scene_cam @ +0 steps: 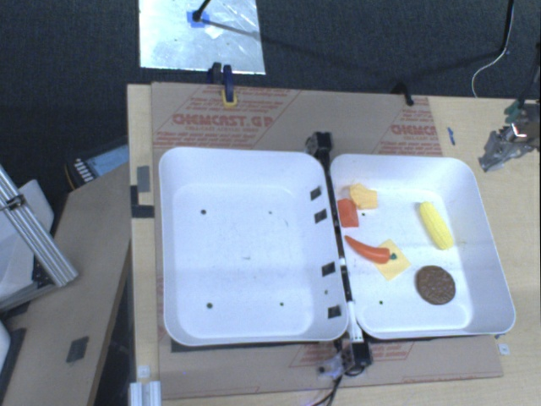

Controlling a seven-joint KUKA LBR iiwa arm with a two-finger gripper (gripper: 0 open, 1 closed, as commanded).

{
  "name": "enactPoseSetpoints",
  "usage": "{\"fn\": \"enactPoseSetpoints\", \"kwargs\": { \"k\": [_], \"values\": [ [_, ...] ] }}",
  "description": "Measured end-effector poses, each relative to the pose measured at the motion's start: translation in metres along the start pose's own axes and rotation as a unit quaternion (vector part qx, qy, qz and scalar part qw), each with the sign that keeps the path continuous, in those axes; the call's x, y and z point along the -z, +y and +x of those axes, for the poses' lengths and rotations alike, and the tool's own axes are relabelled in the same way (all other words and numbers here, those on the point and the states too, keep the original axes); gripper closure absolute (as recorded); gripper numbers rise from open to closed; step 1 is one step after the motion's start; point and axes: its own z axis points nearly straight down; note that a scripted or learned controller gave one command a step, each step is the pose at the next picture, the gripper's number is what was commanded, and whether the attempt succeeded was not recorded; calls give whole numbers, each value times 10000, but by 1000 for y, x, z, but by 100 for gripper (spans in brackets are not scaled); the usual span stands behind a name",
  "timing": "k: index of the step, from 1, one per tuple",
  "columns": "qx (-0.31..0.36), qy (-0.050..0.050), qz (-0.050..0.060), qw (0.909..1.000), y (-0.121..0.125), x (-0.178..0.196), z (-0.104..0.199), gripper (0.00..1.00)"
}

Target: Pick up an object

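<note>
Two shallow white bins sit side by side on my counter, which is covered by a sheet of cardboard with red lettering. The left bin has only its bare floor with a few small dark dots on it. A row of small black clips runs along the seam where the bins meet. The right bin carries everything I could pick. Nearest the seam lies a small red-orange block, and just beside it, toward the far wall, a pale yellow chunk. Below those a red chili pepper rests partly over a flat yellow square, touching it. Further right an ear of yellow corn lies at a slant, apart from the others. A round brown patty lies near the front right of the bin, just beside the yellow square. My gripper hangs at the right edge of the view, beyond the right bin's far corner and well apart from all the objects; I cannot tell whether it is spread or closed, and nothing shows in it.
</note>
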Motion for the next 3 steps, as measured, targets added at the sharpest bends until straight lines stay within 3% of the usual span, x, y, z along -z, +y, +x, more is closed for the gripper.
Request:
{"fn": "enactPoseSetpoints", "kwargs": {
  "k": [1, 3],
  "values": [
    [-18, -25, -76, 10000, -83, 96, -2, 100],
    [-7, -2, -13, 10000, -112, -52, 0, 100]
  ]
}}
